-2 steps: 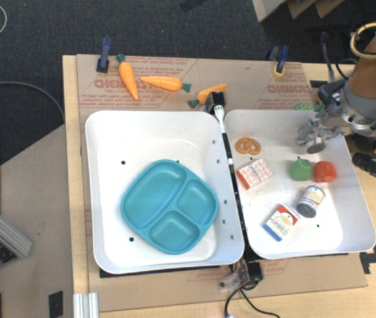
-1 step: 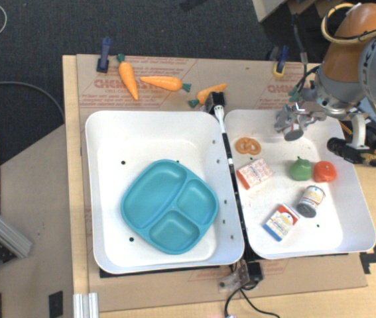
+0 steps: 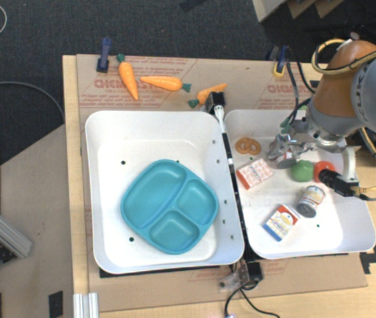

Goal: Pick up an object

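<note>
The gripper point(image 3: 287, 150) hangs low over the right bin point(image 3: 347, 240), near its back edge, at the end of the grey arm point(image 3: 357, 95) with its orange band. Whether it is wide or narrow cannot be told from this slant, and nothing shows clearly held in it. Just beside it, toward the bin's right edge, lie a green ball point(image 3: 302, 171) and a red object point(image 3: 325, 169), close together. A pretzel point(image 3: 247, 146) lies toward the bin's back left corner, with a red-and-white packet point(image 3: 254, 174) in front of it. A small can point(image 3: 311, 201) lies near the middle and a small colourful box point(image 3: 280, 222) sits toward the front edge. The left bin point(image 3: 108, 138) carries a teal divided plate point(image 3: 168, 206). Three toy carrots point(image 3: 162, 83) lie on the cardboard behind the bins.
</note>
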`<state>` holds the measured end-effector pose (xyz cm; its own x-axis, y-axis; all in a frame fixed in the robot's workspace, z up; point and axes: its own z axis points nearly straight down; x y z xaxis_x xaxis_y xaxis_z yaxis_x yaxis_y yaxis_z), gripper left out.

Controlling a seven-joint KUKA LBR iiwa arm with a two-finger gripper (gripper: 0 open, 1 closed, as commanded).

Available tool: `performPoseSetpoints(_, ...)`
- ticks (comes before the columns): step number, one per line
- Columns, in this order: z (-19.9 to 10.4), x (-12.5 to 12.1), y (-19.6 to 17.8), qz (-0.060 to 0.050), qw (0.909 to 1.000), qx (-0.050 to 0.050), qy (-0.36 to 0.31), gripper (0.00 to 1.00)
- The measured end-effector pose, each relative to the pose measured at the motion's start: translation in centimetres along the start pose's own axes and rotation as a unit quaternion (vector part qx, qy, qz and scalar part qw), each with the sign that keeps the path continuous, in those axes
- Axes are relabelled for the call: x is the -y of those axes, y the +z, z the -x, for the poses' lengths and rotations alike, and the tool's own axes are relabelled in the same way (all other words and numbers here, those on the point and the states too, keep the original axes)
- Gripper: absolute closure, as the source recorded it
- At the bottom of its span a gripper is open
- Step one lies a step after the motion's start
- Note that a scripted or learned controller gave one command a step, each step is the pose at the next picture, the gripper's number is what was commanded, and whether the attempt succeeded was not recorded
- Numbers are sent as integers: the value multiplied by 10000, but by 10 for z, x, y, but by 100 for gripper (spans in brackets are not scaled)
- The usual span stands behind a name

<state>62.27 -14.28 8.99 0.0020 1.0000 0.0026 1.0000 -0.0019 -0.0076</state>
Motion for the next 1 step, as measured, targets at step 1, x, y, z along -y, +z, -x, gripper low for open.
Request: performPoseSetpoints(1,-69,-36,-102,102,9999,11,-49,100)
